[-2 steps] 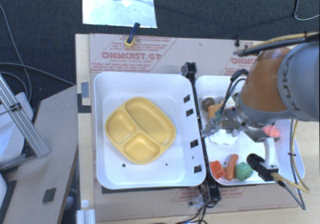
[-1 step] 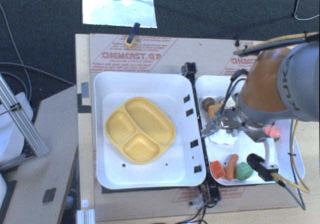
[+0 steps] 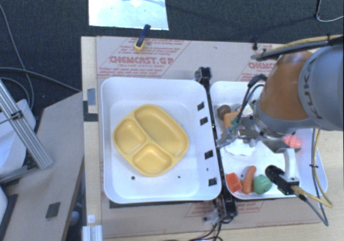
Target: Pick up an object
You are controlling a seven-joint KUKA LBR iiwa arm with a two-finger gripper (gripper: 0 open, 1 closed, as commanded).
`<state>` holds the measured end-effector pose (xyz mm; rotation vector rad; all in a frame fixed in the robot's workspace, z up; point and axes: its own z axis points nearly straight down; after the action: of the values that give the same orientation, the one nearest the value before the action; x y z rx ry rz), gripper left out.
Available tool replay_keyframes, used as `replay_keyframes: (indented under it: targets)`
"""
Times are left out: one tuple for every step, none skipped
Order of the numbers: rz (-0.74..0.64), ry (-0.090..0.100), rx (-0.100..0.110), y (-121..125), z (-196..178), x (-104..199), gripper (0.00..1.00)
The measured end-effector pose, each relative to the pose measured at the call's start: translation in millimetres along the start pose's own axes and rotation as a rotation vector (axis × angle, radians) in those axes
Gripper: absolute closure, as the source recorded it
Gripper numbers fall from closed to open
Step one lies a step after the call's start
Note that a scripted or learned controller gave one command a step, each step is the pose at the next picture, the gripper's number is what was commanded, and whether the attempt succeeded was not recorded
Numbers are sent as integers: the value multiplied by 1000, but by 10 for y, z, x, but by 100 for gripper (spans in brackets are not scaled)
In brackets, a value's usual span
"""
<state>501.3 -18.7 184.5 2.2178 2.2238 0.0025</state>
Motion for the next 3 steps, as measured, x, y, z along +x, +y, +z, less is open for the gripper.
replay_keyframes:
  targets:
    - [0, 0, 0, 0, 0, 0, 0]
    - [0, 0, 0, 0, 0, 0, 0]
    - [0, 0, 0, 0, 0, 0, 0]
